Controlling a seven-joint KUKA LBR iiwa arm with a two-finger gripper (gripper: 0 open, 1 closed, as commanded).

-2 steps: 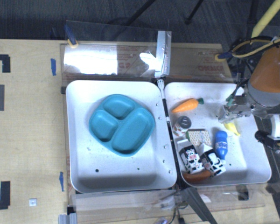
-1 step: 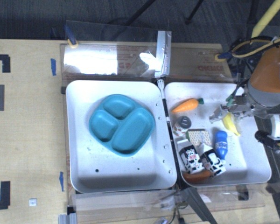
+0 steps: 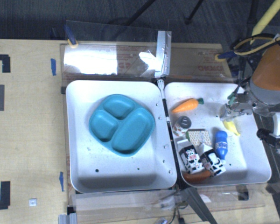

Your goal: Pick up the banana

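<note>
Looking down the camera view, the banana (image 3: 232, 126) lies in the right bin (image 3: 256, 169), up toward its far right part, a small yellow piece half tucked under the gripper (image 3: 234, 110), which hangs right above it at the end of the grey arm (image 3: 269, 85). Whether the jaws are spread or closed, I cannot tell from this angle; the metal tip is a blur of grey against the white bin floor, and no yellow shows clearly between anything, so no calling a hold yet.

Crowded neighbourhood here: a blue bottle (image 3: 221, 143) sits just beside the banana on its near side, the carrot (image 3: 185, 105) lies well off toward the divider, and two black-and-white cow toys (image 3: 202, 159) cluster at the near edge. Over in the left bin (image 3: 79, 139) rests a teal divided plate (image 3: 122, 123), out of play.

My read on doing this well: come straight down centred on the yellow, line the jaws across the banana's narrow width rather than along it, keep clear of the blue bottle, and close firmly before lifting slowly; the smooth curved skin could squirt out sideways
</note>
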